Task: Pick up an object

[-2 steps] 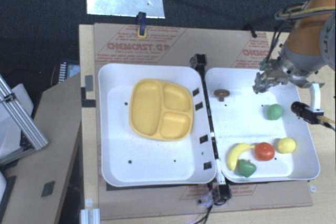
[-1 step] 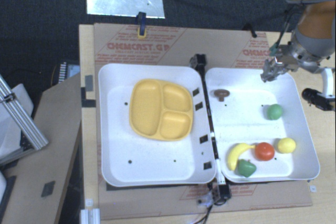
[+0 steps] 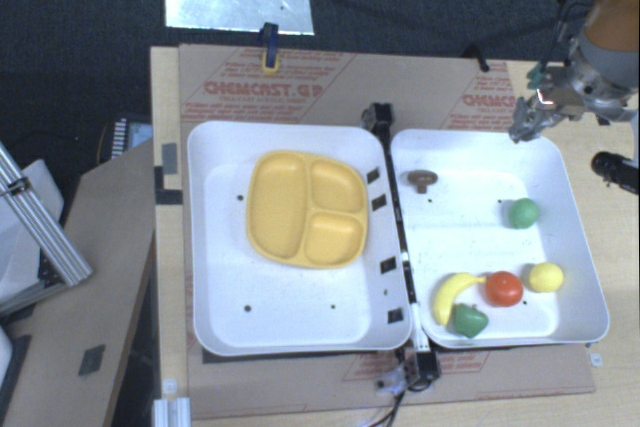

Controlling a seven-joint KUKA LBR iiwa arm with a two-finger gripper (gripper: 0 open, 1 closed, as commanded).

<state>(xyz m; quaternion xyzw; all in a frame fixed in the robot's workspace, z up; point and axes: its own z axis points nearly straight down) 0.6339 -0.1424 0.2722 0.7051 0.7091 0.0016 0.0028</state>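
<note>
Green pepper-like piece (image 3: 468, 320) nearest camera, front of right bin (image 3: 575, 215), touching banana (image 3: 452, 293); tomato (image 3: 503, 288) and lemon (image 3: 545, 277) just beside. Green ball (image 3: 522, 213) apart, mid-bin; brown mushroom-like piece (image 3: 422, 180) near back left. End effector (image 3: 527, 125) above bin's back right corner, well apart from all items, carrying nothing; open or closed, cannot tell. Pick not begun: choose, descend, grasp, lift remain. Clustered fruit crowds grasp; ball stands free. Yellow divided plate (image 3: 305, 209) in left bin (image 3: 215, 215).

Arm pose, overhead camera.
We observed the grey arm (image 3: 605, 45) entering from the right, orange band above its wrist, with the gripper (image 3: 524, 129) angled down and leftward; its tips looked bare.
</note>
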